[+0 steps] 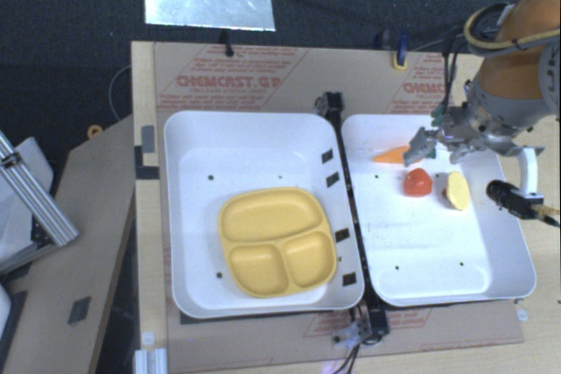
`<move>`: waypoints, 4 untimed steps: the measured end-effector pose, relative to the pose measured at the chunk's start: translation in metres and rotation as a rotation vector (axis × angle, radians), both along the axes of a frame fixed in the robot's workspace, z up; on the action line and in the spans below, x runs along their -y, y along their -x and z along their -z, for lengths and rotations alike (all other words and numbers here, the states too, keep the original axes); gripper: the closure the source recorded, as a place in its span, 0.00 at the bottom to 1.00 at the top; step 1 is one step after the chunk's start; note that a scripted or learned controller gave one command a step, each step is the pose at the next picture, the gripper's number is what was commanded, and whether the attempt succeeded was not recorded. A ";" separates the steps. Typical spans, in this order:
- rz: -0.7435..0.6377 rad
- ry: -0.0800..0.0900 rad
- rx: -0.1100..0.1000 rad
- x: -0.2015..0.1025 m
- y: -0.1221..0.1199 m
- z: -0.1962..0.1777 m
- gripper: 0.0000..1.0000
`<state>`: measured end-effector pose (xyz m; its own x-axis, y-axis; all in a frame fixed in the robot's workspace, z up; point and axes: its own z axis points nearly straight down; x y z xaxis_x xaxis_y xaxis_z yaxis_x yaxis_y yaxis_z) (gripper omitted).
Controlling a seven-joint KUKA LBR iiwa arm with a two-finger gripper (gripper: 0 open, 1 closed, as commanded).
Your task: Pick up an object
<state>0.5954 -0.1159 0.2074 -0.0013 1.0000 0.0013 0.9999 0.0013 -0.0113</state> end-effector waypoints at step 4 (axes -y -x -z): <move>0.000 0.001 0.012 0.006 -0.006 0.123 0.00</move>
<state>0.6010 -0.1215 0.0845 -0.0010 1.0000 -0.0001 1.0000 0.0010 0.0003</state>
